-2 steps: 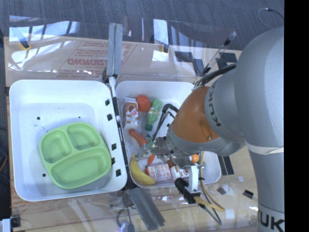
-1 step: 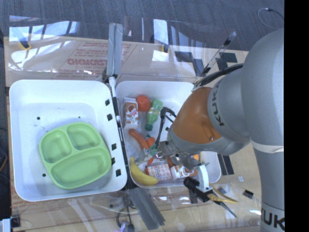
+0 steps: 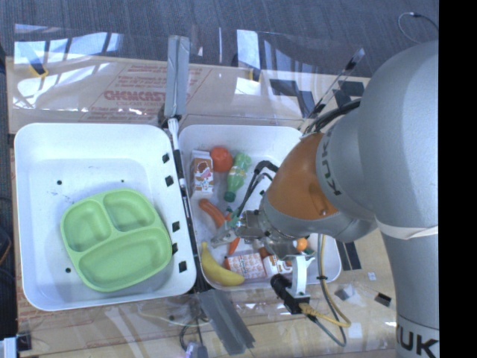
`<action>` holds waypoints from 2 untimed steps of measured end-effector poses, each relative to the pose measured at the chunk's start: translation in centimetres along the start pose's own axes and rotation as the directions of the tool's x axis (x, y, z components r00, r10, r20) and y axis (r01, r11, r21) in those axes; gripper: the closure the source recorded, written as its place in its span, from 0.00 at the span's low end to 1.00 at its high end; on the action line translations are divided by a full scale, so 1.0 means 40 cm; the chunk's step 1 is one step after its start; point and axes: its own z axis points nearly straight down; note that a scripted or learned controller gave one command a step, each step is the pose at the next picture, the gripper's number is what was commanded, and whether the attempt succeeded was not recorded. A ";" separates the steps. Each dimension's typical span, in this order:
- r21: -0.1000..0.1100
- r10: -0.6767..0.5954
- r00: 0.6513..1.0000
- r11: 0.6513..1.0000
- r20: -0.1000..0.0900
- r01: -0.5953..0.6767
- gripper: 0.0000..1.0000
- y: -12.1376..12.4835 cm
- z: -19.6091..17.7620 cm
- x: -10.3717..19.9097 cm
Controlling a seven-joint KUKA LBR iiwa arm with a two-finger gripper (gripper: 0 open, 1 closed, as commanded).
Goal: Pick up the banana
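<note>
My gripper (image 3: 237, 239) hangs low in the right bin (image 3: 287, 134), over the clutter near its front half. My own wrist covers the tips, so I cannot tell how they stand, and nothing shows pinched there. Just beside me on the left lies a short orange-red sausage (image 3: 211, 212), and under my wrist a flat printed packet (image 3: 250, 265) peeks out.

The banana (image 3: 218, 268) lies in the front left corner of this bin, close against the divider wall and the front rim, so there is little open floor on those two sides; the freer side is toward me and the packet. It is smooth, yellow and curved, its long axis running from a thin end near the divider, pointing back, down to a fatter end toward the front right.

Farther back sit a small carton (image 3: 202, 173), a round red tomato (image 3: 221, 158) and a green bottle (image 3: 237, 173) lying tilted, packed near each other.

The left bin (image 3: 45, 144) holds a pale green tray (image 3: 115, 239) with three compartments, with bare white floor behind it.
</note>
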 end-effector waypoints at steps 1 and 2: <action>0.004 -0.291 0.957 0.957 -0.003 0.291 0.00 -0.002 0.002 0.002; 0.001 -0.300 0.954 0.954 0.000 0.300 0.00 0.128 -0.251 0.058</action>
